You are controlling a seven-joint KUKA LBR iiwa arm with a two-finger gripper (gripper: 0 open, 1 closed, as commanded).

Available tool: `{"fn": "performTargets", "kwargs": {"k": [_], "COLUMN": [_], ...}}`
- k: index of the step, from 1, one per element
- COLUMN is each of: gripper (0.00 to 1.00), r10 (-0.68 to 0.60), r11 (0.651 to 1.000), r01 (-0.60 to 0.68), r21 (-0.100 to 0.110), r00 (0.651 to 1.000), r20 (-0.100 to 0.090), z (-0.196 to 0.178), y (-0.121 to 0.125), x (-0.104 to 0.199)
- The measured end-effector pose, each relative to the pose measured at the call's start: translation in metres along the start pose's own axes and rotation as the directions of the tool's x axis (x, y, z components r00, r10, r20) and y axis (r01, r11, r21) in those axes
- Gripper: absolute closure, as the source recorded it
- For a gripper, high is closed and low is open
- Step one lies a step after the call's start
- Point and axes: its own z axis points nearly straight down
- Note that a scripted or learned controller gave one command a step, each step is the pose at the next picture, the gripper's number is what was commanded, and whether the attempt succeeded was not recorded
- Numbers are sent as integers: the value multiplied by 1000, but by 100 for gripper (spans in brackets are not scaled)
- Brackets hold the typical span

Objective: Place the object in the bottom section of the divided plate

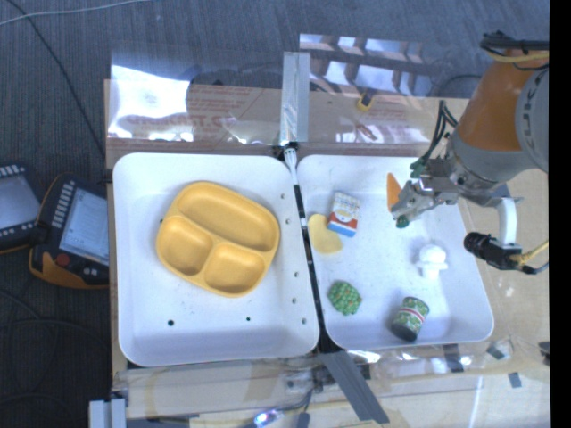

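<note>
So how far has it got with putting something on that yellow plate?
Nothing looks done yet: the yellow divided plate in the left bin has nothing in any section. In hand: the gripper is low over the right bin, beside an orange carrot-like piece; whether it grips anything, I can't tell. The small carton, green item, white piece and can lie there. Left: grasp, carry, place.

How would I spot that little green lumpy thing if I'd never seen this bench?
Find the right-hand shallow white bin. Along its near side, beside the divider between the bins, lies a small bumpy green ball. Its neighbours are a flat yellow piece and a striped can; it alone is green all over and knobbly.
</note>
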Motion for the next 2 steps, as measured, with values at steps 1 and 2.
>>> {"fn": "performTargets", "kwargs": {"k": [1,2], "gripper": [100,100], "r10": [-249,-367], "r11": [968,930], "r01": [249,367], "r21": [0,0], "r00": [968,930], "r20": [-2,-1], "z": [51,20], "y": [-11,-46], "x": [52,102]}}
